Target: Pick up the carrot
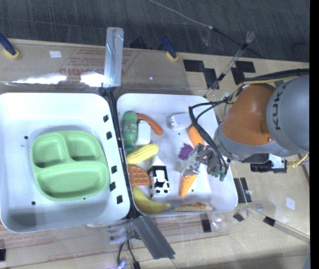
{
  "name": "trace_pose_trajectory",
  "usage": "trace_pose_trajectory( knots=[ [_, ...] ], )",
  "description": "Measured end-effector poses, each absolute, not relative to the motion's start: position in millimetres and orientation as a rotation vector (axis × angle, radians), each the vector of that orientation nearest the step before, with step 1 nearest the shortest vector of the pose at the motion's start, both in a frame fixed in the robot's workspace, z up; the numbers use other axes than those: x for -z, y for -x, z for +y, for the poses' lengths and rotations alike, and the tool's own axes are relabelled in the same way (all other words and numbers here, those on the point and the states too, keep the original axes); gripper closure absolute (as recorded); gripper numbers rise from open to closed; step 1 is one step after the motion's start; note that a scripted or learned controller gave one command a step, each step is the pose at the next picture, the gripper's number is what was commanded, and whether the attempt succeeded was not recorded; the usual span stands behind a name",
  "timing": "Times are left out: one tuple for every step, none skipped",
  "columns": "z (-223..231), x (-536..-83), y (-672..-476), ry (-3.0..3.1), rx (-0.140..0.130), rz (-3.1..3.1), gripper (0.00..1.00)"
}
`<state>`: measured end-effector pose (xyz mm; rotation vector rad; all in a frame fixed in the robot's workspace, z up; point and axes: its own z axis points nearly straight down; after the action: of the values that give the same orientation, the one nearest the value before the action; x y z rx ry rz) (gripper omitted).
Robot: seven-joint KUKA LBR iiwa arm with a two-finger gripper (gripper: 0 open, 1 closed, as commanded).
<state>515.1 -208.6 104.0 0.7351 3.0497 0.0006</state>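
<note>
Orange and tapered, the carrot (188,183) is lying in the right bin (148,102), near that bin's right wall and toward its front edge, with its narrow tip pointing at the front. You are looking at the gripper (204,160) sitting just above the carrot's thick end; whether it is touching the carrot cannot be told. Whether the fingers are apart or together cannot be told either, as cables and the wrist are covering them.

A second orange piece (196,135) is lying just behind the gripper, and a small purple item (185,151) is sitting beside it. Further left in the same bin, a corn cob (142,152), a green bottle-shaped toy (129,126), a red-orange sausage shape (150,123), a waffle (139,176), a black-and-white cow figure (159,181) and a banana (149,204) are crowding together.

The left bin (14,150) is holding a green divided plate (69,165), sitting flat near its middle.

Both bins are resting on a pale wooden bench (271,228) bearing black square markers. Blue clamps (5,45) are gripping the bench's far edge. Dark carpet-like flooring (64,7) is showing beyond the bench.
</note>
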Motion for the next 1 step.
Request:
trace_pose_trajectory(
  knots=[
    [-207.9,-114.4,-516.6,-0.724,0.000,3.050,1.00]
  ],
)
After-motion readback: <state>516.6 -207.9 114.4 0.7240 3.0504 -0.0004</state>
